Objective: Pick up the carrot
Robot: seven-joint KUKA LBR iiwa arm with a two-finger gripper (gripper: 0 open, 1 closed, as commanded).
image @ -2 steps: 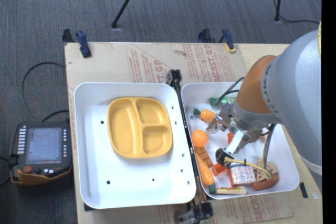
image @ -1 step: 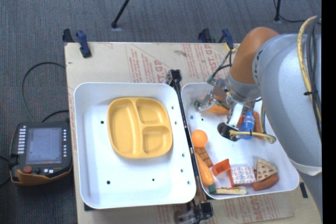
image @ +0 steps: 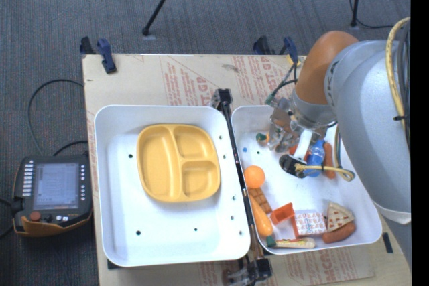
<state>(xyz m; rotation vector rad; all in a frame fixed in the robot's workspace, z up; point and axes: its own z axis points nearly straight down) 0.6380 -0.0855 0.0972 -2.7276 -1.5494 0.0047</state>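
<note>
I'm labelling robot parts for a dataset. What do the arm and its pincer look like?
The arm is bulky, rounded and light grey, with a glossy orange band above the wrist. A thin yellow cable runs along its right side. The pincer is small, dark metal.

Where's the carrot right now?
The carrot lies in the right bin, along its left wall, just below the orange ball.

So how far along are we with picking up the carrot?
Nothing looks done yet. The carrot lies flat in the right bin, along its left wall, just below an orange ball. The gripper is in that bin's upper part, well away from the carrot, beside a blue bottle. Left to do: move over the carrot, come down, grasp and lift.
</note>
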